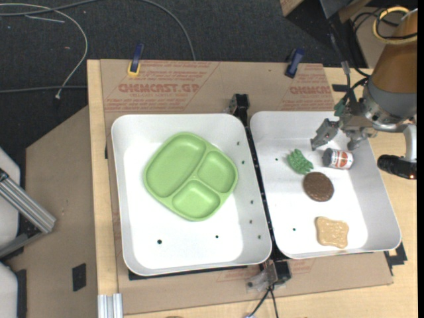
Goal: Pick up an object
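Presently I hold the gripper (pixel 339 132) above the right bin (pixel 381 207), jaws spread wide and holding nothing. Nearest candidate: small red-and-white can (pixel 338 158), lying on its side just below the fingers; green toy (pixel 299 160) beside it. I would centre over the can, align across its width, then descend.

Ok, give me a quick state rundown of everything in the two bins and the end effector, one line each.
Green divided plate: flat in the left bin, compartments bare.
Green leafy toy: lying in the right bin, untouched.
Small can: on its side.
Brown round piece: lying flat.
Tan piece: lying flat near the front rim.
End effector: open, above the can, holding nothing.
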`<state>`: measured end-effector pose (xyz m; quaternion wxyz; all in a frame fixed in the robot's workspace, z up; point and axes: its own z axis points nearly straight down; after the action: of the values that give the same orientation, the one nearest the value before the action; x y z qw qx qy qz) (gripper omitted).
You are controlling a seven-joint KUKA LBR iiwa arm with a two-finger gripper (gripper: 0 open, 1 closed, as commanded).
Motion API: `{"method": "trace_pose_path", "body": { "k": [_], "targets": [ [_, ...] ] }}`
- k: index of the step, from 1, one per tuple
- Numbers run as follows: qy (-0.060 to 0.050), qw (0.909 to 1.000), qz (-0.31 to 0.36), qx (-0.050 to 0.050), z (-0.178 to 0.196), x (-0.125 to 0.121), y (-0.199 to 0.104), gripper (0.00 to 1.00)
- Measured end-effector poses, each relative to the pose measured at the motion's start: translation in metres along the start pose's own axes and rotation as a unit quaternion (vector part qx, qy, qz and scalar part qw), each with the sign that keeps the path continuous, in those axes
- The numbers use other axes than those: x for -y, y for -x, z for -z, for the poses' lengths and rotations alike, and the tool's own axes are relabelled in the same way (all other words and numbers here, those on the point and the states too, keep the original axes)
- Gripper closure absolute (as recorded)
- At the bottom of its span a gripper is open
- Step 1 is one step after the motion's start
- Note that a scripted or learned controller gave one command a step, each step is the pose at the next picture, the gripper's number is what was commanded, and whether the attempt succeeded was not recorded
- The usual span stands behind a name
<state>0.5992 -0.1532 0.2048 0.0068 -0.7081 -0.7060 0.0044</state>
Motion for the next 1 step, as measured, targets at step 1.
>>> {"method": "trace_pose_path", "body": {
  "k": [1],
  "targets": [
    [0.007, 1.0, 0.002, 0.001, 0.0085, -0.0029, -0.0005, 0.0]
  ]
}}
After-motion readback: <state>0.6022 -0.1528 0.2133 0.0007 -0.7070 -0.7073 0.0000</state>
